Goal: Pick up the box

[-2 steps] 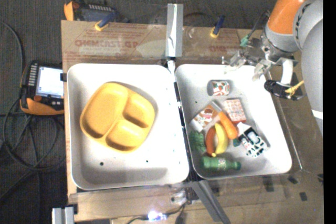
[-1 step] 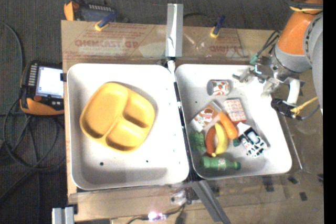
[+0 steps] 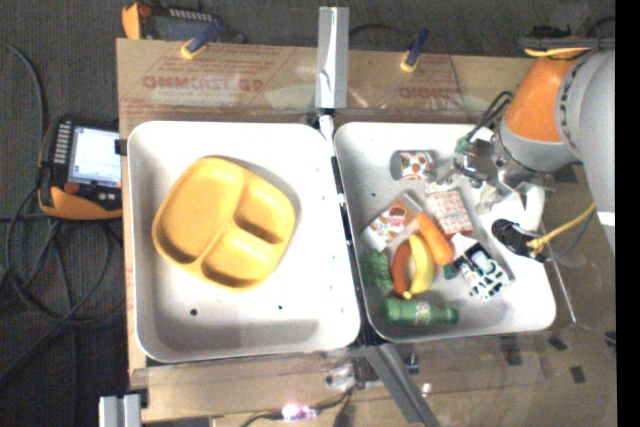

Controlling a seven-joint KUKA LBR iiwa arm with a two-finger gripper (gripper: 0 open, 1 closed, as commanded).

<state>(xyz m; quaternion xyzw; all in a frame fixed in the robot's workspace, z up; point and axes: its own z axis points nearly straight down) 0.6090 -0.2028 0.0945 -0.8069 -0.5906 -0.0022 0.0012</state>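
Nearest us we see a green bottle (image 3: 420, 313) at the right bin's (image 3: 535, 315) front wall, the box (image 3: 392, 221) lying just behind beside a carrot (image 3: 434, 239). Farther back, the claw (image 3: 480, 162) hovers near a can (image 3: 413, 163); claw state: can't tell.

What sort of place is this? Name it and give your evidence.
Probably a robotics lab test bench: two white bins clamped on a board, a teach pendant on the carpet, and loose cables around the rig.

There were two white bins (image 3: 150, 215), one yellow divided plate (image 3: 226, 220), one green bottle (image 3: 420, 313), one small can (image 3: 413, 163) and three printed boxes (image 3: 392, 221).
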